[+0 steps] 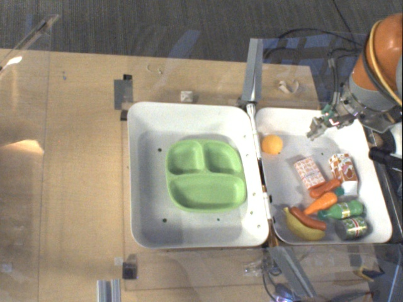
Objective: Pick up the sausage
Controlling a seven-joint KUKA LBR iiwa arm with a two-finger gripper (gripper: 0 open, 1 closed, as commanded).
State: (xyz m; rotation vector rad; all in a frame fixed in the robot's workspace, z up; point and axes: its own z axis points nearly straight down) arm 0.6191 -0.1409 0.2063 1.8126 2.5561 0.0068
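— White bins (pixel 189 112), two, side by side on wood bench (pixel 69 143). Left bin: green divided plate (pixel 205 182), three compartments, sitting near centre.

— And sausage?

— Reddish sausage (pixel 325 187), right bin (pixel 286 228), lying at a slant just above carrot (pixel 322 202), touching or nearly so. Below small orange-and-white carton (pixel 343 167), right of pink patterned box (pixel 308 171).

— Rest of right bin?

— Orange ball-shaped fruit (pixel 272 145) near left wall, apart from the pile. Banana (pixel 302 228) at bottom w/ a second red sausage-like piece (pixel 306 219) across it. Green bottle (pixel 344 210) on its side, dark can (pixel 353 228) just below it, both at bottom right.

— Arm?

— Grey w/ orange band, reaching in from right. Gripper (pixel 317 129) over upper right of right bin, well apart from sausage, nothing between fingers. Fingers spread or pressed together: can't tell, too small and blurred.

— Anything else on bench?

— Grey post (pixel 254 68) rising between bins at top edge. Black cables (pixel 308 39) behind right bin. Small black clamps at left bin's corners (pixel 125 93). Dark carpet (pixel 157 11) beyond bench.
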